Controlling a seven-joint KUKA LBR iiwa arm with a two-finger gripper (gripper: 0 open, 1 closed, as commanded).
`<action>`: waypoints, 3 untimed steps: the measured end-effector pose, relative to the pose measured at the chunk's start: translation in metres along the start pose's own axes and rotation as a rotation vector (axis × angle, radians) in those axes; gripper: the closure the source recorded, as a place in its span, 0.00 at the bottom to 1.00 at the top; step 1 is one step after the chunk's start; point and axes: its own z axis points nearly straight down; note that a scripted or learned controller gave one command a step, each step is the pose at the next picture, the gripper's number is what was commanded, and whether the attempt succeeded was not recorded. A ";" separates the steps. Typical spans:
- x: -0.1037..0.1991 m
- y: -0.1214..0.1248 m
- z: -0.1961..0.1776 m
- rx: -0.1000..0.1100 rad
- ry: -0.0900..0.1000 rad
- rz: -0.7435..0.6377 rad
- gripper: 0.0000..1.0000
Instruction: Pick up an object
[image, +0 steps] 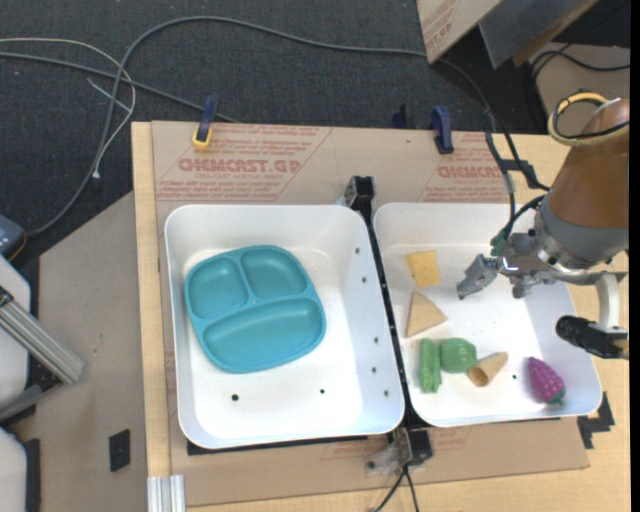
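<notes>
The right bin (575, 415) holds several toy foods: a yellow square block (423, 268), a tan wedge (425, 315), a long green piece (429, 366) beside a round green piece (458, 354), a tan cone (488, 370) and a purple grape bunch (545, 380). My gripper (497, 283) hangs over the upper middle of this bin, right of the yellow block and above the cone. It is open, its two fingers spread apart with nothing between them.
The left bin (200, 400) carries a teal divided plate (255, 307). A black divider clip (360, 190) sits at the top between the bins. The arm's orange band and grey wrist (590, 200) loom over the right bin's far right side.
</notes>
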 end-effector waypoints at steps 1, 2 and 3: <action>0.000 -0.004 0.043 0.000 0.000 0.000 0.00; 0.001 -0.002 0.091 -0.007 0.002 0.000 0.00; 0.000 -0.001 0.079 -0.013 -0.001 0.000 1.00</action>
